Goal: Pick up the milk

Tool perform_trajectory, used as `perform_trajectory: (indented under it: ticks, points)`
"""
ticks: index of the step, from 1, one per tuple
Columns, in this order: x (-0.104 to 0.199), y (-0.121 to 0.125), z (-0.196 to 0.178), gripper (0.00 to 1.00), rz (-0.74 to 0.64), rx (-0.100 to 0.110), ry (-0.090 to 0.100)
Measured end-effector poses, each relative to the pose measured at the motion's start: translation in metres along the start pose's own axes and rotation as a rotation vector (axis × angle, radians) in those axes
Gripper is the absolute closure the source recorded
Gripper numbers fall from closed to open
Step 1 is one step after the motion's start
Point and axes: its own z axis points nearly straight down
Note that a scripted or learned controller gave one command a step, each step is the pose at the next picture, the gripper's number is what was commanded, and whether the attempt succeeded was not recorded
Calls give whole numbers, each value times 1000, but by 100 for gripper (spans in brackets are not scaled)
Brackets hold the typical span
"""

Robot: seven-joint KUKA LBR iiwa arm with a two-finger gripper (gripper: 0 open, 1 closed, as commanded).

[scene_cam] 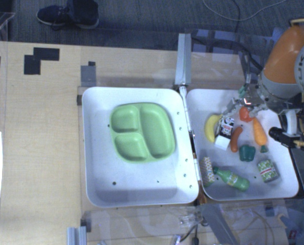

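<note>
The milk (224, 130), a small black-and-white carton, lies tilted in the upper left part of the right bin (289, 188), its white end pointing toward the lower left. A banana (210, 128) rests just beside it on the left, and a brown sausage (236, 138) lies close against its right side. The end effector (247, 102) hangs over the upper middle of that bin, a little up and to the right of the carton, directly above a red-orange piece (245, 114) and next to a carrot (259, 132).

As I judge it, the step in hand is the approach. To do it well, the arm should shift down-left in the frame until it is centred over the carton, turn so that the closing line runs across the carton's narrow width, and descend straight. The neighbours crowd both long sides, so a clean entry between carton and banana, and between carton and sausage, matters; a skewed descent could push the carton or catch the sausage instead.

Whether the end effector is released or clenched I cannot tell: its tip is a blur of metal against the clutter. Nothing visibly sits in it.

The left bin (96, 188) holds a green divided plate (142, 131).
</note>
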Motion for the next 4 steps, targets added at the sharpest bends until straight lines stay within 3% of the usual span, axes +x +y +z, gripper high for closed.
perform_trajectory:
  ticks: [1,2,3,4]
  points:
    - [40,-5,53,0,31,-2,1]
    - [40,0,37,100,29,-14,0]
    - [62,33,-83,100,76,0,0]
    - [-8,40,-105,100,137,1,0]
